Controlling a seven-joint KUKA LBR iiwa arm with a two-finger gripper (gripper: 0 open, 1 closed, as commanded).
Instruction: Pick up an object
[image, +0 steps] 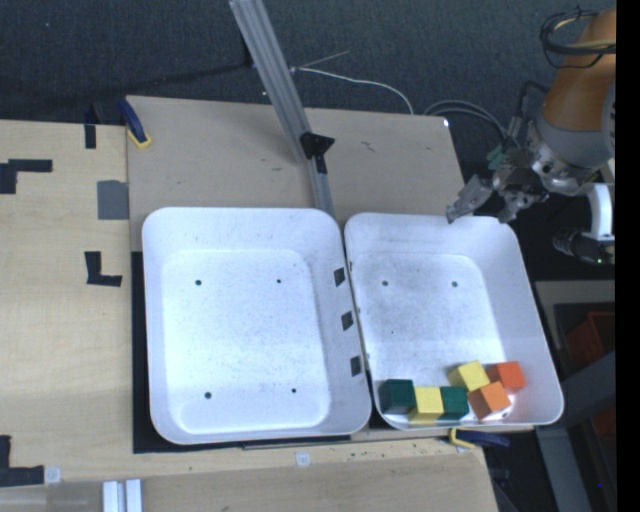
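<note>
Down in the near corner of the right bin (520, 300), some small blocks sit packed close together. There is a dark green block (397, 394), a yellow block (428, 401), another green block (453, 401), a second yellow block (467, 375), and two orange blocks (489, 399) beside the bin's rim. They look like hard little cubes, light and stiff, not the kind that squash or break. Their flat sides should be easy to pinch, but their smooth faces might slip a bit. Because they touch each other and lean near the wall, it may be tricky to get in between them. I think the dark green block at the end of the row is the best one to take, held by two flat sides that face away from its neighbours. The left bin (240, 310) sits just beside the right one on the surface (220, 150). The hand (487, 198) hangs over the far rim of the right bin, well apart from the blocks, and I cannot tell whether it is spread or pressed together.
</note>
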